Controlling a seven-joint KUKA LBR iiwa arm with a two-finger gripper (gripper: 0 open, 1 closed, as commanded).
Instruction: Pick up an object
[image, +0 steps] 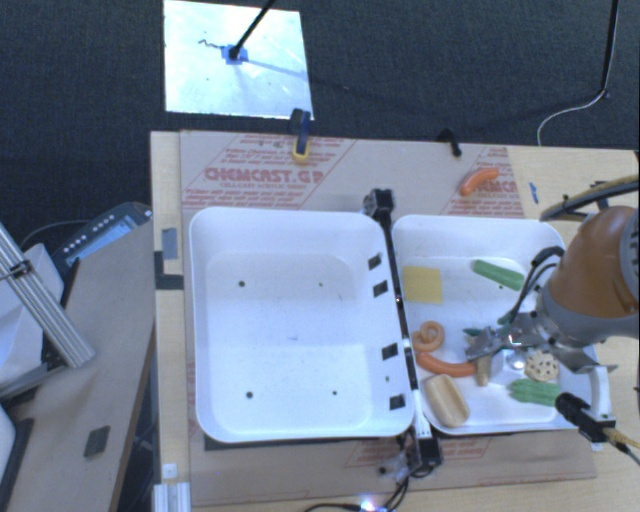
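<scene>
From my station I see the gripper (487, 345) low inside the right bin (455, 232), its metal fingers pointing toward the bin's middle. I cannot tell from this slant how far apart they stand, or whether anything is caught between them.

Just beside the tips lies a curled orange sausage-like piece (435, 348), its long tail running toward the gripper. A small tan stick (483, 371) sits right under the fingers. Near the front wall rests a bread-roll shape (447, 400). A round perforated cracker (541, 366) lies close to the wrist, and a green leafy item (533, 392) lies just in front of it. Farther back are a flat yellow square (422, 284) and a green pod (498, 272), the pod partly behind the arm's cabling.

The left bin (290, 320) shows only its white floor with a few dark dots.

The arm (598, 285) comes in from the right edge, its orange band above the wrist, the wrist bent down over the right bin's right half.

Outside the bins, an orange piece (480, 181) lies on the cardboard sheet (340, 170) behind the right bin.
</scene>
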